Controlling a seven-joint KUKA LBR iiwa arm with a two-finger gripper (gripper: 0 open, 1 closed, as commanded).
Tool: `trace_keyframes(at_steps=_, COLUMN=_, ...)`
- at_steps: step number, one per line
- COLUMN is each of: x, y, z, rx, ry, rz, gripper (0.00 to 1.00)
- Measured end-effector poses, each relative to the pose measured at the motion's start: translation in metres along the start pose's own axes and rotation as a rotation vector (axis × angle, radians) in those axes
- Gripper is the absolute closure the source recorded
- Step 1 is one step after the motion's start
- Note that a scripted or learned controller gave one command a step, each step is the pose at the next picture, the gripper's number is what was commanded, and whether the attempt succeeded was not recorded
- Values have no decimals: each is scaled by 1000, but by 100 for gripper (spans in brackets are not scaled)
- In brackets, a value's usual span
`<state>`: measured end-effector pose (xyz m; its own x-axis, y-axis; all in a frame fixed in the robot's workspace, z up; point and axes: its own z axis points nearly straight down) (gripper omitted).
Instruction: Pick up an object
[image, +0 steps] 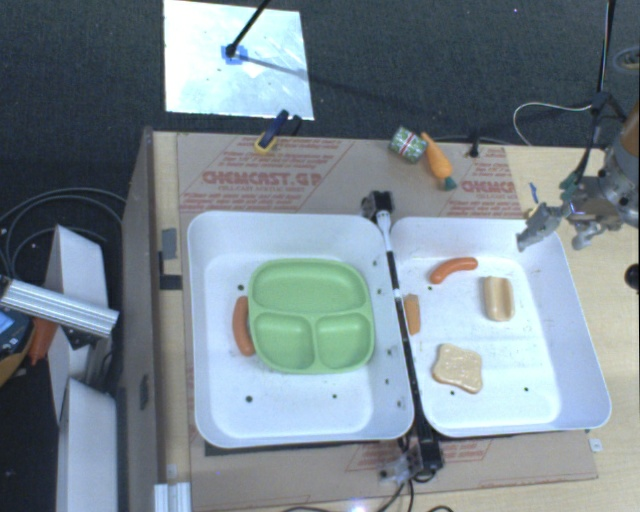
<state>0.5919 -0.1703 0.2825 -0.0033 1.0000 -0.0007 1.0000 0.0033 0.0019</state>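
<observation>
White plastic bins, glossy toy food, end effector (556, 226) hovering at three o'clock.

Its metal fingers look spread, pinching nothing, over the right bin's (560, 330) upper rim. Inside: curved orange sausage (453, 268), rounded bun (497, 298), flat toast slice (458, 367). Left bin (215, 300) holds a green three-compartment plate (311, 314).

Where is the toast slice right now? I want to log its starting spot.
In the camera view the toast slice lies in the right bin, toward its near left part, below the hot dog bun and right of the divider between the bins.
</observation>
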Motion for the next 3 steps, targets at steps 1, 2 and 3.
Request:
trace_keyframes(at_steps=1, x=51, y=-8, z=117, rx=3, ry=1, rz=-1, gripper=0)
trace_keyframes(at_steps=2, x=41, y=-52, z=198, rx=1, ry=0, rz=2, gripper=0)
trace_keyframes(at_steps=3, x=39, y=8, z=186, rx=-2, ry=0, rz=0, gripper=0)
